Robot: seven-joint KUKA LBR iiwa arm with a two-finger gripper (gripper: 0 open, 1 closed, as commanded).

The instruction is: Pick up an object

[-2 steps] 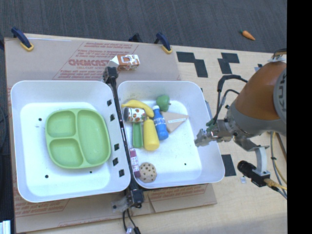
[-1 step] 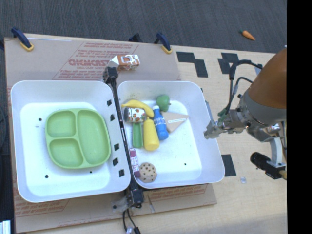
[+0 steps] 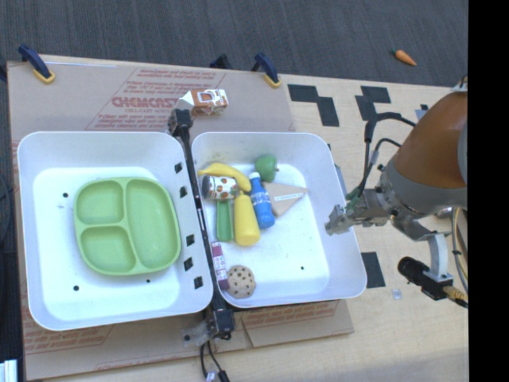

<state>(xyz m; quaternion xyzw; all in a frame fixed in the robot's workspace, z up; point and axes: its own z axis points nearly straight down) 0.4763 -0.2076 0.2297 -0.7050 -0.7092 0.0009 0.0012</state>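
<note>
My tool sits at the right rim of the right bin, low over the wall rather than over the pile. From this slanted view I cannot tell how it is set, and I see nothing carried in it. I read this as a staging spot: the arm reaches in from the right, so the rim is the natural place to pause before dropping toward a target. The candidates for a pick are bunched on the left half of that bin, well apart from the tool. Nearest to it is a pale cone-shaped wedge, lying flat with its tip pointing right. Just beside that lies a blue bottle, pressed against a yellow bottle, with a green stick on the far side. Above them a banana curves over a small printed can, and a green pepper-like piece sits at the top. A speckled ball rests alone in the lower left corner, and because nothing touches it, I judge it the easiest grab. The crowding looks like things simply tumbled together against the divider. The left bin holds a green divided plate, lying flat in its middle. Both bins rest on cardboard clamped to the counter, presumably so nothing slides under a push.
</note>
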